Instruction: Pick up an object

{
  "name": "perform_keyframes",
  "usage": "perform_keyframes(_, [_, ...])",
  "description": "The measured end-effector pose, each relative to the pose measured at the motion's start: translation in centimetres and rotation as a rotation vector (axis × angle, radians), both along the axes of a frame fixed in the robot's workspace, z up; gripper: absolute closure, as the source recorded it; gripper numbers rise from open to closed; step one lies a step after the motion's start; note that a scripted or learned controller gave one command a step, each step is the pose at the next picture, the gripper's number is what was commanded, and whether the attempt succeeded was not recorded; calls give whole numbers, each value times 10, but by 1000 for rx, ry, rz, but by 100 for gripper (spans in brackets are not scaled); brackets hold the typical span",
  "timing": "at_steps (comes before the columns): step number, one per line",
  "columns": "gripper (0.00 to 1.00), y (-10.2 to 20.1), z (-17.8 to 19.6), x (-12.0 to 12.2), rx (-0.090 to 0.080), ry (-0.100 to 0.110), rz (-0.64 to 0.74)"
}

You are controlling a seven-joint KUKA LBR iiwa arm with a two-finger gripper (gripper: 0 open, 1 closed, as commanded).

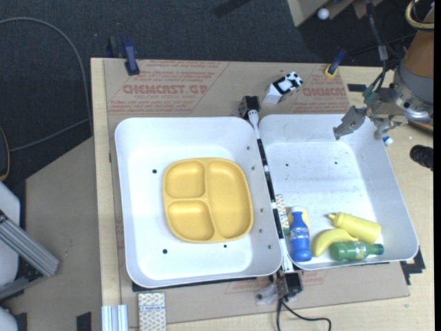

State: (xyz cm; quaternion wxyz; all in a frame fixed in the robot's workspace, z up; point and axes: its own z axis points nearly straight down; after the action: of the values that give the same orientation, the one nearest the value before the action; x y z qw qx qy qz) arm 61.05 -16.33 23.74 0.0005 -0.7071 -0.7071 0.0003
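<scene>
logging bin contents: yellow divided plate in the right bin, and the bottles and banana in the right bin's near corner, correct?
Not quite. The camera view shows the yellow divided plate in the left bin, not the right. The rest holds: the blue bottle, yellow bottle, green bottle and banana lie in the right bin's near corner.

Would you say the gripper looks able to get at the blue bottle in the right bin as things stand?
Probably yes. The gripper hangs over the right bin's far corner, and bare bin floor lies between it and the blue bottle. The bottle lies by the bin's left wall, with the banana close beside it, so grasping room looks tight.
</scene>
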Motion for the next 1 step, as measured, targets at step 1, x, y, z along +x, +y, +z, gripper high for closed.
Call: perform_keyframes(1, [0, -58, -105, 37, -1, -1, 0])
